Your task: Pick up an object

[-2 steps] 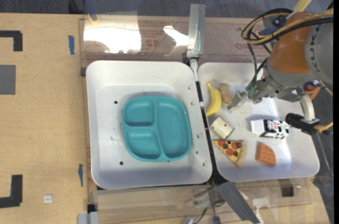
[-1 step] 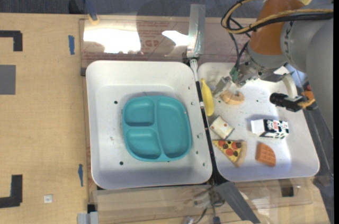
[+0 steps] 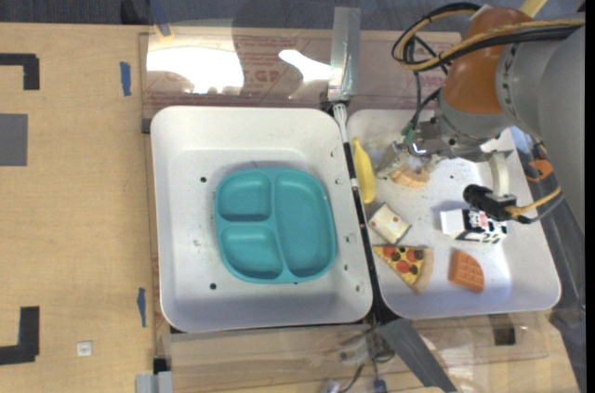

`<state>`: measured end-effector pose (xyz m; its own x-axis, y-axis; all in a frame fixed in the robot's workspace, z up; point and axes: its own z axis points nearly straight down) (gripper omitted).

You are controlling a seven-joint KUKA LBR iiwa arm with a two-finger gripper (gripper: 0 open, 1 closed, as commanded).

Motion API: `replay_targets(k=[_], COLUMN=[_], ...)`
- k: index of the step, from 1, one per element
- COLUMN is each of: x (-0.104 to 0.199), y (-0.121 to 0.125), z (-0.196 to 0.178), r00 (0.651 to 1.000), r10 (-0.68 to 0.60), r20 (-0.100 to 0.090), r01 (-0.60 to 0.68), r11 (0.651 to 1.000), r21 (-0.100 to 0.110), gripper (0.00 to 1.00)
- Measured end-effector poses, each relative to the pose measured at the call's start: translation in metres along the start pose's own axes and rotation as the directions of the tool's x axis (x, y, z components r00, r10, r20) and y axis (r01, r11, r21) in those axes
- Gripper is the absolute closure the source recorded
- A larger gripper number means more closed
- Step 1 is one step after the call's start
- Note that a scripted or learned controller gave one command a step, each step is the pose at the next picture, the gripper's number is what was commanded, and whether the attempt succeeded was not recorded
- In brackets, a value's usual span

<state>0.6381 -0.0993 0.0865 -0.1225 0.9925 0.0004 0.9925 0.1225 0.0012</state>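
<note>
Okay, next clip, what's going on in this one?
A grey arm with an orange band reaches in from the right, its gripper low over the back of the right bin, near a pale food piece. Whether it holds anything can't be told. That bin also holds a banana, a pizza slice, an orange waffle-like piece and a small white block. The left bin holds a teal divided plate.

Bright, even light; glare on the clear panel (image 3: 232, 61); slightly soft focus.
</note>
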Motion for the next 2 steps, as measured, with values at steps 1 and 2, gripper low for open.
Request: replay_targets(k=[1, 2], x=[0.0, -0.014], y=[0.002, -0.007], z=[-0.012, 0.0], r00=[1.0, 1.0], r10=[-0.001, -0.002], r20=[0.002, 0.001], r01=[0.001, 0.002], r11=[1.0, 1.0], r21=[-0.005, -0.001], gripper=[1.0, 1.0])
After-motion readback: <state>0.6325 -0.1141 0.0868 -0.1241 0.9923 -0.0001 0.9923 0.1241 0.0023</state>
